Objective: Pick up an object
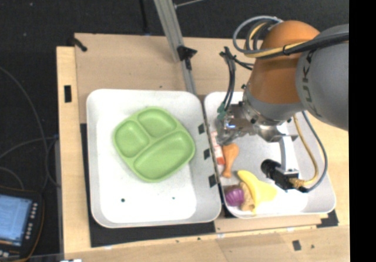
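Camera view: we see the gripper (226, 127) low over the right bin (317, 196), at its left edge; whether it grips anything we cannot tell. Near the bin's front left corner lie a banana (257, 186), purple toy (234, 196) and orange piece (230, 158). A green plate (154, 143) sits in the left bin (106, 196).

The arm (282, 73) hides much of the right bin (320, 196); the gripper (226, 128) beneath it is blurred, its state unreadable.

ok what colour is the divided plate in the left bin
Light green; the divided plate shows plainly in the camera view, lying in the left bin.
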Tool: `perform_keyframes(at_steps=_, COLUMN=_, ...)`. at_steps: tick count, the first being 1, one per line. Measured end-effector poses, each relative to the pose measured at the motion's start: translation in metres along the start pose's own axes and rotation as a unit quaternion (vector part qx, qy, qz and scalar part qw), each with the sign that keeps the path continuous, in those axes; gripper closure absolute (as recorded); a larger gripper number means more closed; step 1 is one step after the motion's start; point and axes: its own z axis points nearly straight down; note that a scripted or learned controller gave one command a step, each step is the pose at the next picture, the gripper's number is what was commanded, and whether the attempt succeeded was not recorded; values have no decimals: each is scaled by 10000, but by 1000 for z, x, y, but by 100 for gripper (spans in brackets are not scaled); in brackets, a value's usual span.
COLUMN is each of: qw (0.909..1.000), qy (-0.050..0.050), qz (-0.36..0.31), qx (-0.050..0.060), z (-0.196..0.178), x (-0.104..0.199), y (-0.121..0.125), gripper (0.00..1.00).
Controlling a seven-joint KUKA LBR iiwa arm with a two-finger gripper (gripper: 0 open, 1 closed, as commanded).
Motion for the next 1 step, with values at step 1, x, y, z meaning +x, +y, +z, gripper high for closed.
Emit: perform_keyframes(at_steps=1, qw=10000, qy=3, qz=4, qx=-3, z=-4, x=53, y=10, gripper=100)
